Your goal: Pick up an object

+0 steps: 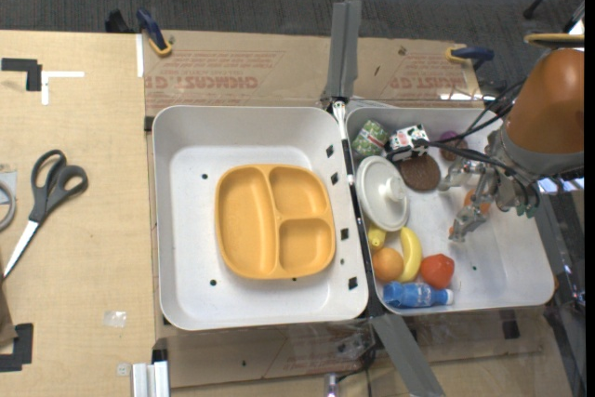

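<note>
Currently, the gripper (pixel 468 220) is seen above the right bin (pixel 507 279), its fingers narrowly parted, nothing held. The red tomato (pixel 437 270) is placed just below-left of them. Cardboard (pixel 232 74) print cannot be read.

- Divided plate (pixel 276 220) lies in the left bin (pixel 177 228).
- Banana (pixel 410 252), tomato (pixel 437 270) and bottle (pixel 416 296) sit lower left in the right bin (pixel 511 279).
- Scissors (pixel 45 193) lie on the bench (pixel 74 293), frame left.
</note>
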{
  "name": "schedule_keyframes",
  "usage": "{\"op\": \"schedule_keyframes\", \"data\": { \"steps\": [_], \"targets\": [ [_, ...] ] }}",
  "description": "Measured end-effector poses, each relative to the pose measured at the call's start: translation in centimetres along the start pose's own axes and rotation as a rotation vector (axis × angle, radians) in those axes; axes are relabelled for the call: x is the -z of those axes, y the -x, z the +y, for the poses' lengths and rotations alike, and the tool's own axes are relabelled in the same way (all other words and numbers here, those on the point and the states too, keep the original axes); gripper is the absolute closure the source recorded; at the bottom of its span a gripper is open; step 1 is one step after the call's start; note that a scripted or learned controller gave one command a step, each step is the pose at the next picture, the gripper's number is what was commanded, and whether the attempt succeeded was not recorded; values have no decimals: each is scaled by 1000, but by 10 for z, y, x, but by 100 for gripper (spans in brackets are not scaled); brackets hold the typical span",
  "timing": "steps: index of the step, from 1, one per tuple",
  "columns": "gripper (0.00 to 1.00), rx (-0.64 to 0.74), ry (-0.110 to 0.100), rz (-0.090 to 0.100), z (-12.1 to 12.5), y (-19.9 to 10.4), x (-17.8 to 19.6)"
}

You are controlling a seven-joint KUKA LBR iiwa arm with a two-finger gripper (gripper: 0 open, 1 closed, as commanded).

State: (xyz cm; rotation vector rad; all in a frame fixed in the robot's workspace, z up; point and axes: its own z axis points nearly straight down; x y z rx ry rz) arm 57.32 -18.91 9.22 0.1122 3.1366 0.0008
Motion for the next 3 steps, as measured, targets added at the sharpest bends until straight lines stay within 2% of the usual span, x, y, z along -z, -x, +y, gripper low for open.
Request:
{"op": "schedule_keyframes", "data": {
  "steps": [1,2,3],
  "targets": [
    [0,17,0,17,62,56,-3],
    [0,64,-1,-1,46,-21,0],
    [0,29,-2,-2,-34,-69,64]
  ]
}}
